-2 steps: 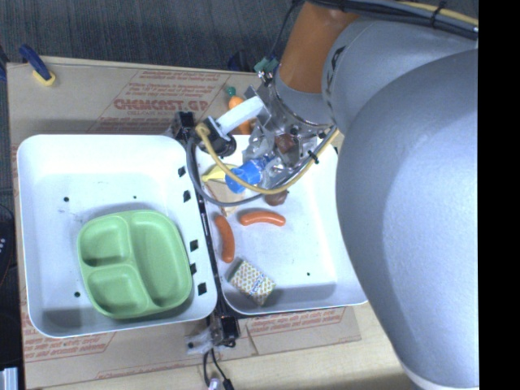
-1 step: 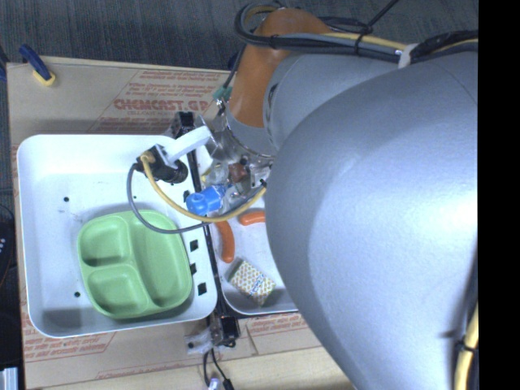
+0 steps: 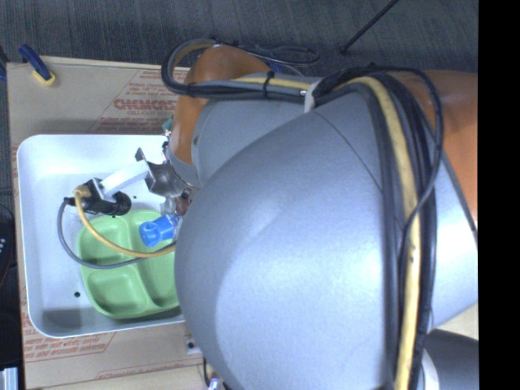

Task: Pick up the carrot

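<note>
My grey arm (image 3: 325, 242) takes up most of the camera view and hides the right part of the left bin and everything beyond it. The gripper (image 3: 167, 180) shows as a small metal piece at the arm's left edge, low over the left white bin (image 3: 32, 218), just above a green divided tray (image 3: 122, 279). A small blue object (image 3: 156, 231) lies at the tray's upper right corner, right below the gripper.
A yellow and black cable (image 3: 81, 234) loops from the gripper over the tray's left side. A white bar with a black end (image 3: 114, 189) sticks out to the gripper's left. Brown cardboard (image 3: 106, 96) surrounds the bin.
</note>
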Controlling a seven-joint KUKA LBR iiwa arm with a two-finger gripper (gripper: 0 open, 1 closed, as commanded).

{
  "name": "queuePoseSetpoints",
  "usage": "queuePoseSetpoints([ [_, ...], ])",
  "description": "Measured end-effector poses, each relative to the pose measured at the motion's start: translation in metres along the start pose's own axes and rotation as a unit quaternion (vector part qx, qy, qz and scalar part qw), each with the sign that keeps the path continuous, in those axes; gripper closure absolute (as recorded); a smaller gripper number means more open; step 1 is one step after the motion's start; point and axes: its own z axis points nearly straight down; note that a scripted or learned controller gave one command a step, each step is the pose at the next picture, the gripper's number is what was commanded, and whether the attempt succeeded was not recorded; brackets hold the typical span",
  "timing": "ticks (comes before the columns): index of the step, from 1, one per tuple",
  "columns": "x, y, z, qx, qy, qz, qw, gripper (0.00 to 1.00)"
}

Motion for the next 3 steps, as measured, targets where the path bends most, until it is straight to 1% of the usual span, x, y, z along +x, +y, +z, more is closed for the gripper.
queuePoseSetpoints([
  [1,0.015,0.072,-0.037,0.001,0.0,-0.135,0.9908,1.0],
  [2,0.027,0.065,-0.162,-0.001,0.001,-0.05,0.9987,1.0],
  [3,0.05,0.073,-0.068,-0.001,-0.001,0.004,1.0,1.0],
])
